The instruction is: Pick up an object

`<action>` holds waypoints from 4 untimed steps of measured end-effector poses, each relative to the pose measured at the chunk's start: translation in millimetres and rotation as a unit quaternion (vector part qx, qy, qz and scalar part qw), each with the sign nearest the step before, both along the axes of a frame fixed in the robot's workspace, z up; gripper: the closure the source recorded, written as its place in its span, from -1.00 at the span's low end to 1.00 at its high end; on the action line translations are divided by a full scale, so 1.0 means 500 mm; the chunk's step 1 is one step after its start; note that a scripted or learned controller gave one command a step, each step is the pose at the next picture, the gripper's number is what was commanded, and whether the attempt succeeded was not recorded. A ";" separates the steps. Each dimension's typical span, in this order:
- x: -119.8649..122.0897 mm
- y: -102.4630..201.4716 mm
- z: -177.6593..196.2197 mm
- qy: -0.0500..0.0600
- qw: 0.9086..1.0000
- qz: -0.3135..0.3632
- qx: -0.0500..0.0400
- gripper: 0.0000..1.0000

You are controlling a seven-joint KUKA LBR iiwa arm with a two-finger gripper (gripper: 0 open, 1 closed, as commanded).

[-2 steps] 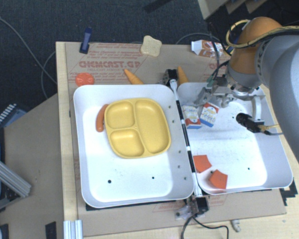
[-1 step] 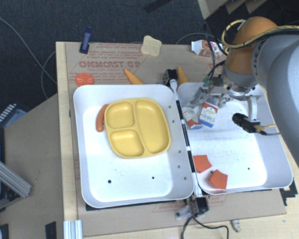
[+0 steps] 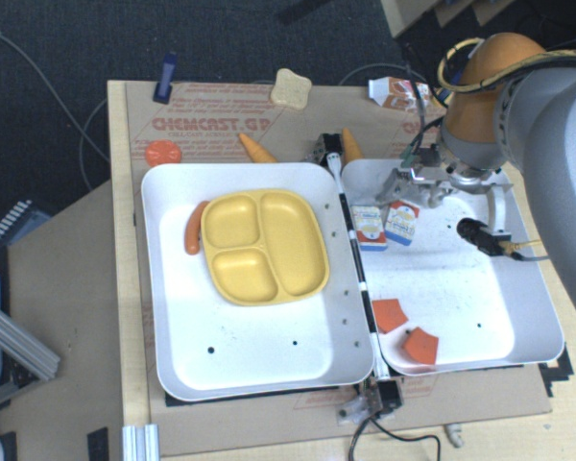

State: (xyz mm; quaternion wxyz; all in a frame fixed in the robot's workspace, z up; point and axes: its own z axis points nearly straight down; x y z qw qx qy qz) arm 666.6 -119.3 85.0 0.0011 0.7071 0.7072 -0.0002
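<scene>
One fixed camera looks down at a slant on the bench, taking in both white bins, with the arm entering from three o'clock.

Gripper seemingly just above small cartons in right bin.

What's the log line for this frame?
arm: over right bin | gripper: above milk cartons | grasp: none visible | task: pending

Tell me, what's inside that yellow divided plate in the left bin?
The yellow divided plate has three compartments, and all three show only bare yellow bottoms. A hot dog lies beside its left edge, in the left bin, not in the plate. What the plate covers underneath cannot be seen.
</scene>
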 end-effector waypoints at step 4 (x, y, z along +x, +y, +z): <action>0.000 0.036 0.000 0.000 1.000 0.000 0.000 -1.00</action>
